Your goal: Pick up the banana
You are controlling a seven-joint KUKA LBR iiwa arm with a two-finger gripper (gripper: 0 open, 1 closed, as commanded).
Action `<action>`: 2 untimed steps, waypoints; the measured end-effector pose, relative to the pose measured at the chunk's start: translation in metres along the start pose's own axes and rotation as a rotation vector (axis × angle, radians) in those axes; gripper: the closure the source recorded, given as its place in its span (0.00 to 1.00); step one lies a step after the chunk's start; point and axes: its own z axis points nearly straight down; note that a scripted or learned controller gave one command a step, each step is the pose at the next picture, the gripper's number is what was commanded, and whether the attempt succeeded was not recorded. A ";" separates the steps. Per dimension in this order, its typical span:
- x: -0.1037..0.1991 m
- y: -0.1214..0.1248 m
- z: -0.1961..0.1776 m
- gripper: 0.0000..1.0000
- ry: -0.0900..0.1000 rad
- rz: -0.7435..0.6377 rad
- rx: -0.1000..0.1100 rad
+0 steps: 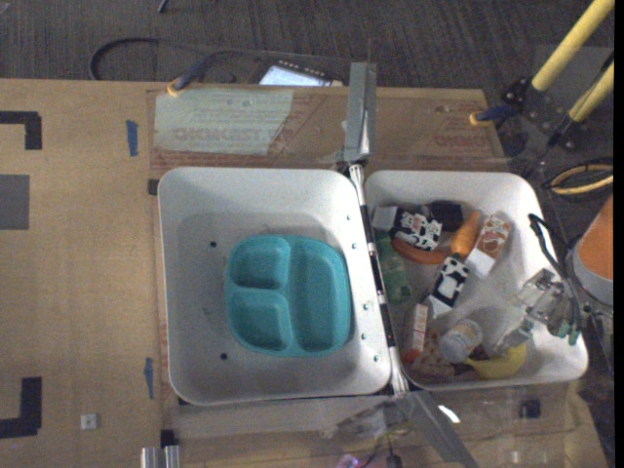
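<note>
Bins of white plastic sit side by side on a plywood bench, seen from a fixed camera above. The left bin [185, 261] carries a teal divided plate [289, 295]; the right bin [561, 252] is crowded with toy groceries, among them two black-and-white cow-print cartons [417, 229], a carrot [450, 244] and a small bottle [460, 340]. The banana [499, 362], yellow and curved, lies at the near edge of the right bin, just beside the bottle and partly overlapped by other items. The arm [600, 261], its orange band visible at the right of the frame, has its gripper [536, 310] low over the bin's near right corner, close above and slightly to the right of the banana. The translucent gripper blurs into the white bin wall, so whether it is spread or closed cannot be told, and nothing can be made out in its grasp. By this reading the task is in its approach stage: the banana rests in the bin, not yet lifted. The next move would seem to call for a short shift toward the banana's middle, a descent clear of the bottle, and a firm close across the fruit's narrow width before any lift.
</note>
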 end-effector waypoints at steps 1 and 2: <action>-0.017 0.013 -0.090 0.00 0.005 0.139 0.002; 0.001 -0.001 0.002 0.00 0.004 0.082 0.001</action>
